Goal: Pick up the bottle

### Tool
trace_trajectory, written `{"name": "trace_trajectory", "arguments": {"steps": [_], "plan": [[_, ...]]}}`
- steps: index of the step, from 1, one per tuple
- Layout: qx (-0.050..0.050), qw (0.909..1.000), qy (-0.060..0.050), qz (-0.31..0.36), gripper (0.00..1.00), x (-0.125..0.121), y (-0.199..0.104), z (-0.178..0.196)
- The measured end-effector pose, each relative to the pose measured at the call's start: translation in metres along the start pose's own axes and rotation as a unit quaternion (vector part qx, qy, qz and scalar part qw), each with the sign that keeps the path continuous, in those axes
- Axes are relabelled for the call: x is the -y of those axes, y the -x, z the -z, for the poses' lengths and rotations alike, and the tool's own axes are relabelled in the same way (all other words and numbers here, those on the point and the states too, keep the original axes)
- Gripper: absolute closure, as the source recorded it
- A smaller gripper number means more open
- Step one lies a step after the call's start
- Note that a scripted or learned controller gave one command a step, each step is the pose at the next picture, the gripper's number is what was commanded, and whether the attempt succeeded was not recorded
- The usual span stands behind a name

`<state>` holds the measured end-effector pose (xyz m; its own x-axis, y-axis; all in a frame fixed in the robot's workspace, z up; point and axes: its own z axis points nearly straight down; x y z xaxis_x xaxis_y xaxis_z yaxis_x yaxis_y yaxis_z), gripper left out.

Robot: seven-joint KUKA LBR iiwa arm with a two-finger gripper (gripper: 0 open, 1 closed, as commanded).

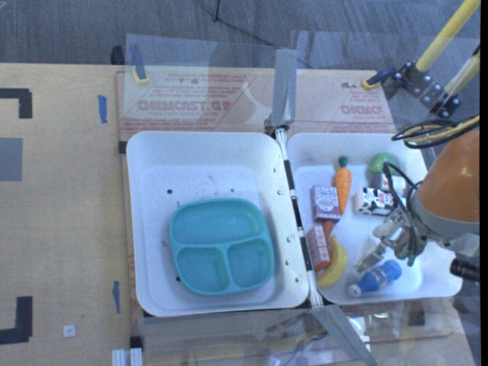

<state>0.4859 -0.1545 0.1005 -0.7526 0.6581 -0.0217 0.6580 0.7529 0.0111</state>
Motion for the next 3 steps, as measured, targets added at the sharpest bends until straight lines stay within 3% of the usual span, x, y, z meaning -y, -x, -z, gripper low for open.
{"name": "trace_trajectory", "arguments": {"steps": [1,2,3], "plan": [[0.002,1.0000,0.002,-0.001,1.00,-0.001,0.001,0.010],[0.002,1.0000,0.002,-0.001,0.00,-0.001,0.001,0.010],[-0.005,0.9951,-0.002,0.098,0.00,-0.003,-0.006,-0.011]]}}
